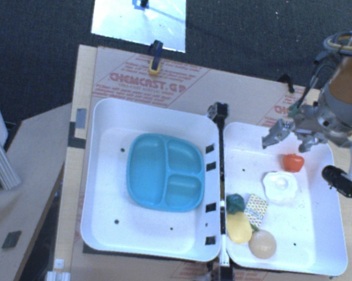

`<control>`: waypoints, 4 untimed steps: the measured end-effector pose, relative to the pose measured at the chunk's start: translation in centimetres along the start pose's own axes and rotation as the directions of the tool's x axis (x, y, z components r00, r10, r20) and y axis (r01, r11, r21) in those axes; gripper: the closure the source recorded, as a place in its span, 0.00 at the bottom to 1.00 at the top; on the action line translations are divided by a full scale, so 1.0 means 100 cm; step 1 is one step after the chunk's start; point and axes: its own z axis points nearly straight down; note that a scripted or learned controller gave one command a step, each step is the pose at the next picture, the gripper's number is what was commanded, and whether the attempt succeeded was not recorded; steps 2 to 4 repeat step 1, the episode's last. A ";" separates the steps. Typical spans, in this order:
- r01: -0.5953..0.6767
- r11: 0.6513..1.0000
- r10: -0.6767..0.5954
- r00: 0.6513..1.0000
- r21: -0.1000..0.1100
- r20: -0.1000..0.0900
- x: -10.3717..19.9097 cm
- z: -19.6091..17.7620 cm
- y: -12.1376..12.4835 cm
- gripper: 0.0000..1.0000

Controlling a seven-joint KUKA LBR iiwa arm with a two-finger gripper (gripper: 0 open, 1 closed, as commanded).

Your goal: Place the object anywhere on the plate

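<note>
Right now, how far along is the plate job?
Nothing looks done yet: the blue plate in the left bin has nothing on it. The pincer is open above the right bin, holding nothing, near the tomato. Picking an item and carrying it over are both left.

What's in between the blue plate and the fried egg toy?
In the camera view, the black divider where the two white bins meet lies between the blue plate and the fried egg toy, plus bare bin floor.
</note>
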 end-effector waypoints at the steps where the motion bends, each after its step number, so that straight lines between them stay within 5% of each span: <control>1: 0.002 1.000 -0.001 1.000 -0.010 0.001 0.000 -0.006 0.002 0.00; 4: 0.002 1.000 -0.001 1.000 -0.010 0.001 0.000 -0.006 0.002 0.00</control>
